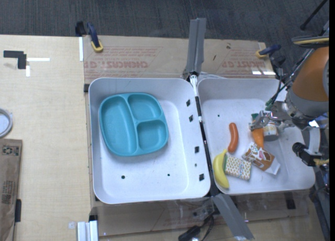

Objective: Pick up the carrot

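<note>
The carrot (257,137), a short orange tapered piece, lies in the right bin (246,96) toward its right side. My gripper (262,125) is low over the bin, right at the carrot's upper end; its metal body covers that end. I cannot make out whether the carrot is gripped. The arm's orange band (314,72) shows above, at the right edge.
An orange-red sausage (233,136) lies left of the carrot. A banana (220,170), a yellow cracker box (237,167) and a brown snack packet (260,158) sit near the bin's front. The left bin (104,182) holds a teal divided plate (134,124).
</note>
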Controlling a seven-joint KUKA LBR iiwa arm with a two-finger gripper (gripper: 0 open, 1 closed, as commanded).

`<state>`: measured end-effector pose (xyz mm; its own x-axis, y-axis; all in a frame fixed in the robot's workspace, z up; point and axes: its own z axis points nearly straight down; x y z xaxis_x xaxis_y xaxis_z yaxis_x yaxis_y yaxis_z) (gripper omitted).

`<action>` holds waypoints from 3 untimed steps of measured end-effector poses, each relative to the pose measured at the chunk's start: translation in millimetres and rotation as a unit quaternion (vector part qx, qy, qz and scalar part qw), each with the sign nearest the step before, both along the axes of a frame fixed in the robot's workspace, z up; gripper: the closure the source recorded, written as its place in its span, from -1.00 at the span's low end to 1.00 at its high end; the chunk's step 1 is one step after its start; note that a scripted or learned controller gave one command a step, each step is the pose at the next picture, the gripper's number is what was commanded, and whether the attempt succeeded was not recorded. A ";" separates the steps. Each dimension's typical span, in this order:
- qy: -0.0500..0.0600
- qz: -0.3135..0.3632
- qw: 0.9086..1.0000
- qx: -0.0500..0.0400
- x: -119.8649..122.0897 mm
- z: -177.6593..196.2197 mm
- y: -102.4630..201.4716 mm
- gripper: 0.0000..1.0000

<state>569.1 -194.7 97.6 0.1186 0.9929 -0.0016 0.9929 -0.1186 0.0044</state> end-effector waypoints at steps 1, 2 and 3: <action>0.002 -0.006 1.000 0.000 24.6 52.1 26.2 1.00; 0.003 -0.006 1.000 0.000 24.4 51.9 26.2 -1.00; 0.004 0.075 0.997 0.001 7.8 -6.9 83.6 -1.00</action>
<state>576.9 -111.1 90.7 -0.0308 0.9995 0.0000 0.9995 0.0308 -0.0034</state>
